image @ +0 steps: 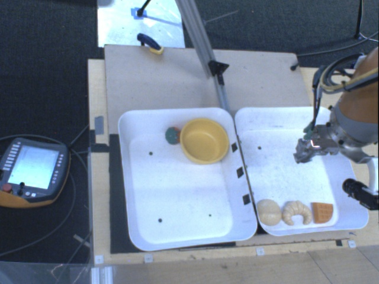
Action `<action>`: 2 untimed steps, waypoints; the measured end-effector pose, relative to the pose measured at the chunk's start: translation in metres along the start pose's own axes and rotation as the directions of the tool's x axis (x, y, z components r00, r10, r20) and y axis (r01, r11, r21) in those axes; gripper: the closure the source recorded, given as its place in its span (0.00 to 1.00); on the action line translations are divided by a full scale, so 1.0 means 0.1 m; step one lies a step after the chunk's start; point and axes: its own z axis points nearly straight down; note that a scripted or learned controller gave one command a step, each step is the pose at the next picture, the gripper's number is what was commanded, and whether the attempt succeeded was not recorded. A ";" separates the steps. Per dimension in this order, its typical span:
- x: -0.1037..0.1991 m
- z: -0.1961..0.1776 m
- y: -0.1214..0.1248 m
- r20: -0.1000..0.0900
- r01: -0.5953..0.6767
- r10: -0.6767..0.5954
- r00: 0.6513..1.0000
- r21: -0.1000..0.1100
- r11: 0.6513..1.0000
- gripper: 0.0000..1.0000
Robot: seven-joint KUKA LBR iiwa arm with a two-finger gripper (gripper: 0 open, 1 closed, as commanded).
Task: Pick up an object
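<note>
Two shallow white bins sat side by side on the bench, the left bin and the right bin, their inner edges touching along a line of small dark clips. Counted out, the loose things came to five: one yellow bowl, one small dark green ball, one pale round bun, one cream croissant and one orange-brown cracker-like square.

The bench was a light tan board, bare behind the bins, with a dark mat showing under the left bin's near and left edges. One blue-and-yellow clamp sat at its far left corner, and a slanted metal pole crossed down to the gap between the bins. Dark carpet lay around the bench, and a teach pendant with a lit screen rested on the floor to the left, its cable looping nearby.

The left bin held the bowl, upright near its far right corner, with the green ball touching the bowl's left side. The right bin held the three bakery pieces in a row along its near edge, bun to the left, croissant in the middle, square to the right, each just beside the next.

The claw hung over the middle of the right bin, well apart from that row; whether it was spread or pressed together could not be told.
</note>
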 end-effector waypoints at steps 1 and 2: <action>0.00 -0.29 0.01 0.000 -0.001 0.001 1.000 0.002 1.000 1.00; 0.56 -0.18 -0.02 -0.001 0.003 -0.003 1.000 0.004 1.000 1.00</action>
